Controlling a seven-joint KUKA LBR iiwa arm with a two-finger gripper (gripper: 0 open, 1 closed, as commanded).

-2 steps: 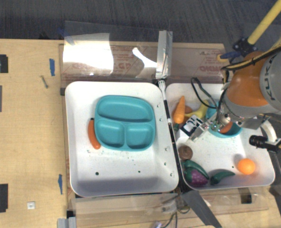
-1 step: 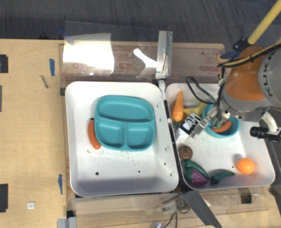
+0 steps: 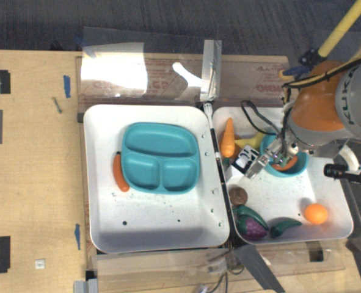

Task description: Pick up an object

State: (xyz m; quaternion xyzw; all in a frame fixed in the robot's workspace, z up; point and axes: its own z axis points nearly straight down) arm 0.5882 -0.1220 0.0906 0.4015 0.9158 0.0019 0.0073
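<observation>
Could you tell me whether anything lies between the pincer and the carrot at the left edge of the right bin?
Nothing visible does. The pincer hangs just right of the carrot, with only the bare floor of the right bin between them; the brown round piece sits lower down.

1. A light wooden bench (image 3: 27, 182) fills the left side of the overhead view, with black corner marks, strips of blue tape and a small grey patch on its surface
2. Two shallow white bins sit side by side on it: the left bin (image 3: 101, 224) and the right bin (image 3: 336, 224), their inner walls touching or very nearly so
3. Behind the bins lies a brown cardboard panel (image 3: 253, 78), part of it under a glaring clear sheet (image 3: 113, 72)
4. A narrow silver strip (image 3: 211, 69), possibly metal, stands at the panel's middle, in line with the seam between the bins
</observation>
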